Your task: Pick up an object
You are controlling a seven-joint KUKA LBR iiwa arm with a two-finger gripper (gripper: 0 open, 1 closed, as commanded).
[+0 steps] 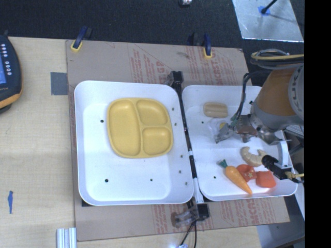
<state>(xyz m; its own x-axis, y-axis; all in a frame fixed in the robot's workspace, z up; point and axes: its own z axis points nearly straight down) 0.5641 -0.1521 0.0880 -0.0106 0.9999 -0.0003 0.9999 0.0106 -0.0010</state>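
Observation:
In the right bin [204, 190] a tan bread-like roll [214, 109] lies near the far wall. An orange carrot [238, 179] with a green tip, a red round piece [246, 172] and a red-orange block [265, 179] sit together at the near side. A pale curved piece [251, 154] lies just above them. My gripper [226, 132] hangs low over the middle of this bin, below the roll and above the carrot group, with nothing seen held in it. The arm with its orange band [274, 94] comes in from the right.
The left bin [129, 190] holds a yellow divided plate [139, 126] in its far half. A black hinge strip [185, 138] runs between the bins. Clamps [207, 48] hold the cardboard base at the back, and a handheld controller [8, 71] lies far left.

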